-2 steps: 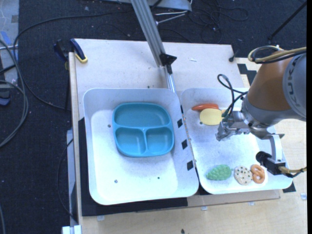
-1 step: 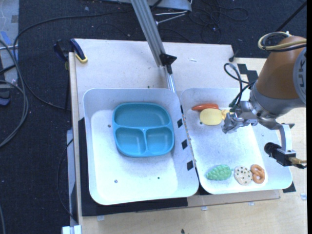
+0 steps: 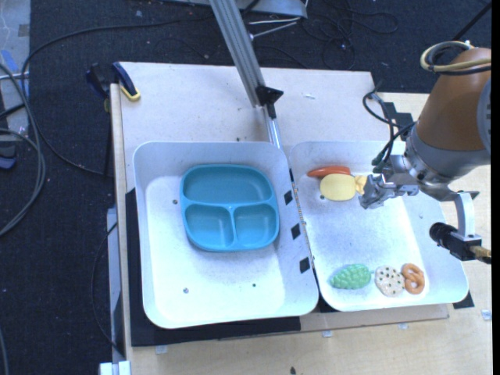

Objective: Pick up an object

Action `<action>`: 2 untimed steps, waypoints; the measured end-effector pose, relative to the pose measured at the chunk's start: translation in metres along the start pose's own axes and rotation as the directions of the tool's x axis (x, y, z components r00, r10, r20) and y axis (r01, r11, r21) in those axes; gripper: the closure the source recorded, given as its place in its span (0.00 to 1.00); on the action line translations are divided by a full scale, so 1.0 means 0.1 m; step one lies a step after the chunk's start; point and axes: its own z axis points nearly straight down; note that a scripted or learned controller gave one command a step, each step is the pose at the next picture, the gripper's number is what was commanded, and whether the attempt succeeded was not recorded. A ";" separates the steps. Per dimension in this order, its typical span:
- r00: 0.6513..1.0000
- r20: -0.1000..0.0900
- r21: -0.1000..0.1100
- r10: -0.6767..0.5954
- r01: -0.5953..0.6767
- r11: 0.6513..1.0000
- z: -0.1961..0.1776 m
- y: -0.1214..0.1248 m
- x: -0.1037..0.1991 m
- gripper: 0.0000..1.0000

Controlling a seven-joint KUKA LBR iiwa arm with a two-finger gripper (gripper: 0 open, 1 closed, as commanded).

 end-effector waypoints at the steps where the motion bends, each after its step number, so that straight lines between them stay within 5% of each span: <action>1: 1.000 -0.002 0.002 -0.007 0.007 1.000 -0.05 0.10 0.63 1.00; 2: 1.000 -0.002 0.002 -0.006 0.006 1.000 -0.14 0.21 1.18 1.00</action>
